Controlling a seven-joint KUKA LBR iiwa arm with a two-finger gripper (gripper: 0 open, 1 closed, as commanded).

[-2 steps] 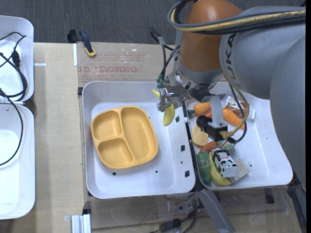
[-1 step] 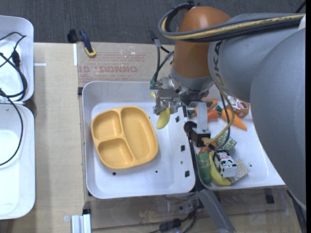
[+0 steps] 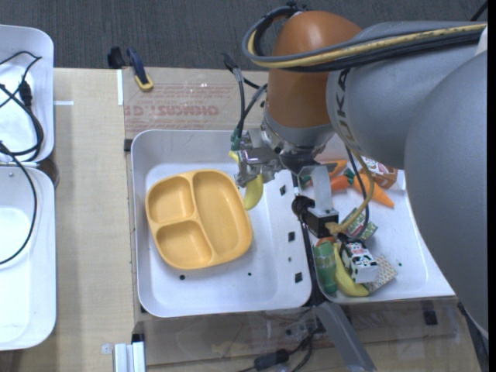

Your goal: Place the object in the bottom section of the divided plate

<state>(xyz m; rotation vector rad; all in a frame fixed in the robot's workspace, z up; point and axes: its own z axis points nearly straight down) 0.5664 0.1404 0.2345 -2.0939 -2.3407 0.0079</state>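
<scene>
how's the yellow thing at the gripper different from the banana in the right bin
The yellow object hangs at the gripper, beside the divided plate's right rim in the left bin; the banana lies in the right bin among other items. The yellow object shows as a short stub; the banana is a longer curve. The arm partly hides the yellow object; the banana lies uncovered. Both are yellow.

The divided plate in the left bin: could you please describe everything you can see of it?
The divided plate is yellow-orange, matte and plastic-looking, a rounded rectangle with raised ridges splitting it into three sections: one long one on its right side, two smaller ones on its left. It lies flat and slightly rotated on the floor of the white bin, toward that bin's left. All three sections look bare. A small yellow-green object under the pincer sits at its upper right rim.
</scene>
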